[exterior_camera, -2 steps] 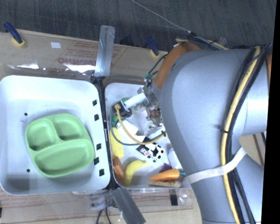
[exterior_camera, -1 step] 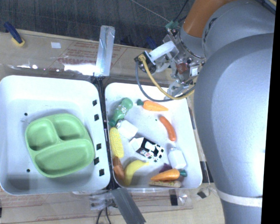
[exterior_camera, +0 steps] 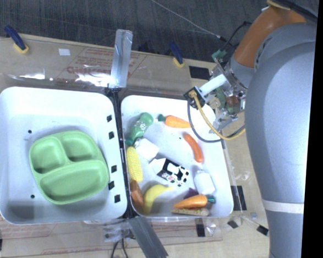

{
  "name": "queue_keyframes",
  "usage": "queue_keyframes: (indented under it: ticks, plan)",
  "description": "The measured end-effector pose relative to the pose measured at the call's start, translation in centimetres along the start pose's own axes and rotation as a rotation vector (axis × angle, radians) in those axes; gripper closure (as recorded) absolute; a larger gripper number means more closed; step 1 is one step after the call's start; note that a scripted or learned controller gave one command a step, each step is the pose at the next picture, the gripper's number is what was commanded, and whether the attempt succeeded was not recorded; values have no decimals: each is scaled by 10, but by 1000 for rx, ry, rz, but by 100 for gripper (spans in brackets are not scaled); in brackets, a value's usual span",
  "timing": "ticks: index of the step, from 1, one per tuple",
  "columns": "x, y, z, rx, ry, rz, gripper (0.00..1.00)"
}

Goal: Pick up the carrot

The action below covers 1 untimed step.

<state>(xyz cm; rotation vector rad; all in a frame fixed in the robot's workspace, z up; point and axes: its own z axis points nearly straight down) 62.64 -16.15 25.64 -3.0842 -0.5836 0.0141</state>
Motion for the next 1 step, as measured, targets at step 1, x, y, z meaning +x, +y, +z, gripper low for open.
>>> queue_keyframes:
  ticks: [1]
  plan:
    - [3,33,74,4,-1,165,0]
